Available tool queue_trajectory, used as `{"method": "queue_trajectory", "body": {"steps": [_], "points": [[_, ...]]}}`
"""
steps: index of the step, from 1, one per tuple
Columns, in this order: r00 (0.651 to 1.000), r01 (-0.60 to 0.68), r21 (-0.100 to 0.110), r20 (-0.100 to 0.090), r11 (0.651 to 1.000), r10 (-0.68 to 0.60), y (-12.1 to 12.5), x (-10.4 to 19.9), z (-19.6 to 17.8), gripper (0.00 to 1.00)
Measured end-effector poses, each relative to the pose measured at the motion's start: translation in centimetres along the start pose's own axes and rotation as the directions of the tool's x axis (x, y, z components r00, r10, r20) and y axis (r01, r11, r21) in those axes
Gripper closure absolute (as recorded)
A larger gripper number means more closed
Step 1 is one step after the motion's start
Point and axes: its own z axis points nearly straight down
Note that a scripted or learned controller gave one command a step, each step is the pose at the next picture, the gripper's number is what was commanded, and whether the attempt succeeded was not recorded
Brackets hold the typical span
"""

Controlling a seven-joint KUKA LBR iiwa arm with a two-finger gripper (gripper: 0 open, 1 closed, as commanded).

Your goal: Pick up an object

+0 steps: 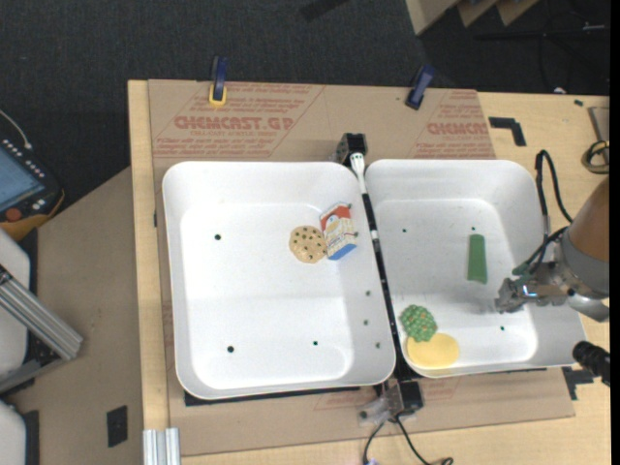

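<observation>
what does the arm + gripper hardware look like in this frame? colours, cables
At the view's right edge, a rounded tan-to-grey arm segment leads to a small metallic grey gripper with a bluish glint. A thin black cable loops up beside the arm. No markings legible at this size.

My bench (291, 114) is a brown cardboard-faced board with red "CHEMCAST" lettering printed along the far strip. Two blue clamps pin its far edge: left clamp (218, 80) with a yellow tip, right clamp (419, 86) tilted. Directly on the board sit two shallow white bins, touching side by side: left bin (194, 289), right bin (504, 177). A black strip (373, 250) runs along the seam between them, ending in a small black fitting (351, 147) at the far end and another fitting (402, 398) with a cable at the near edge. Black angle marks (506, 129) sit on the board near the right bin's far corner.
</observation>
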Motion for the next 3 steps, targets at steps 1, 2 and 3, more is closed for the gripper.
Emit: {"method": "queue_trajectory", "body": {"steps": [1, 2, 3], "points": [[1.0, 0.015, -0.031, 0.006, 0.999, -0.015, 7.5, 1.5, -17.3, 1.0], [1.0, 0.006, -0.003, -0.003, 1.0, -0.006, 0.0, 2.1, -16.6, 1.0], [1.0, 0.011, 0.009, -0.008, 1.0, -0.011, -0.1, 6.5, -1.3, 1.0]]}}
